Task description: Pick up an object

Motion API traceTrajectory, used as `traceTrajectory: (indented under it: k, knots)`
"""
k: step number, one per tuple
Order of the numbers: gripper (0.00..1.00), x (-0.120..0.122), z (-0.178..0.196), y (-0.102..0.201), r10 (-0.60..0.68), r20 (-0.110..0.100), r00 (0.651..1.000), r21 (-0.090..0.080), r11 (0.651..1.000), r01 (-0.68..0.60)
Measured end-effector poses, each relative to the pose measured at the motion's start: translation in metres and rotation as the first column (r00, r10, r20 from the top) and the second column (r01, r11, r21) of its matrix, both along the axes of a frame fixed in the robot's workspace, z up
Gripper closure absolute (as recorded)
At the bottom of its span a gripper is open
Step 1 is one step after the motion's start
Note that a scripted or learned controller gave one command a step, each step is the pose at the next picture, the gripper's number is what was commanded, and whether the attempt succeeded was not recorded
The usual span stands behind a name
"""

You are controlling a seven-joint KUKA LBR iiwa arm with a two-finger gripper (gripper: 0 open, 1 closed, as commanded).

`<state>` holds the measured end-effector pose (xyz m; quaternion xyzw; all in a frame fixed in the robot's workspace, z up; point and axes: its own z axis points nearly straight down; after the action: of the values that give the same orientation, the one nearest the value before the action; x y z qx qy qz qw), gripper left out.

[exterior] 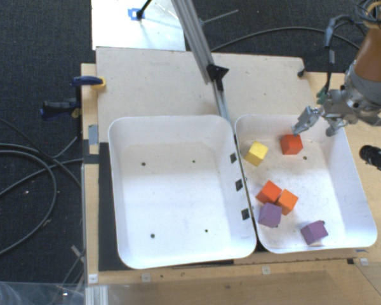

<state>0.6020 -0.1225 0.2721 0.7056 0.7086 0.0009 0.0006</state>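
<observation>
Several small blocks lie in the right bin (355,189). A red block (291,144) sits near its far wall, with a yellow block (256,152) to its left. Nearer the front are an orange-red block (269,192), an orange block (287,201) touching it, and two purple blocks (270,215) (314,232). My gripper (317,127) hangs over the bin's far right part, just above and right of the red block. It is open, its fingers spread with nothing between them. One fingertip (301,128) is close to the red block's top edge.
The left bin (124,170) stands beside the right one, sharing a middle wall with black tabs. A slanted metal pole (197,37) crosses the back of the bench. A blue clamp (82,81) grips the bench's left edge.
</observation>
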Motion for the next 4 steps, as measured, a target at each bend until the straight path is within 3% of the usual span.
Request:
traceTrajectory:
  k: [1, 2, 3, 4]
  knots:
    - [0.00, 0.080, -0.150, -0.011, 0.003, 0.001, 1.000, -0.003, 1.000, -0.003]
    - [0.00, 0.068, -0.182, -0.059, -0.006, -0.001, 1.000, -0.004, 1.000, 0.006]
    - [0.00, 0.058, -0.181, -0.040, 0.000, -0.002, 1.000, -0.001, 1.000, 0.000]
    - [1.00, 0.059, -0.170, -0.041, 0.003, 0.002, 1.000, -0.002, 1.000, -0.003]
